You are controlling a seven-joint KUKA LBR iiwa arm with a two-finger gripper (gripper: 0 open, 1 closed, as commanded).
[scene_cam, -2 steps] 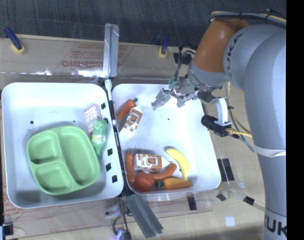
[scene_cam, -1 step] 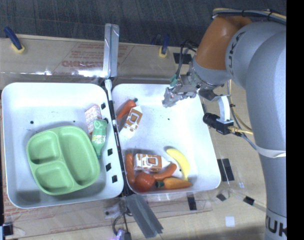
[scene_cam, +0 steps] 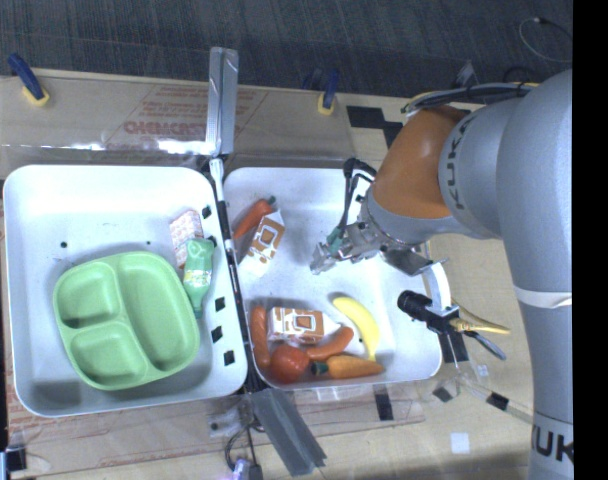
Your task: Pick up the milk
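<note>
The worktop (scene_cam: 104,98) carries two shallow white bins side by side, and the grey arm (scene_cam: 504,168) with its orange band reaches in from the right over the right bin (scene_cam: 304,183). The left bin (scene_cam: 34,198) holds a green divided plate (scene_cam: 124,318), with a small pink packet (scene_cam: 184,230) and a green bottle (scene_cam: 198,268) leaning at its upper right corner.

In the right bin, a heap sits along the near wall: a yellow banana (scene_cam: 357,323), a tomato (scene_cam: 287,363), a couple of carrots (scene_cam: 349,366) and an orange-and-white carton (scene_cam: 296,323) lying flat on top of them. Further back, beside the dividing wall, a second small carton (scene_cam: 265,241), which I judge to be the milk, lies tilted against another carrot (scene_cam: 250,218).

The pincer (scene_cam: 329,255) hangs over bare bin floor, between the milk and the banana, well apart from the carton; whether it is spread or pressed together I cannot tell, and nothing is visibly in it.

The main risks, as I judge them: the two cartons look alike, so the arm may go for the wrong one; the milk is tilted and touching the carrot, so a descent could nudge it against the bin wall or catch the carrot along with it; and its slanted faces may slip out of a squeeze
</note>
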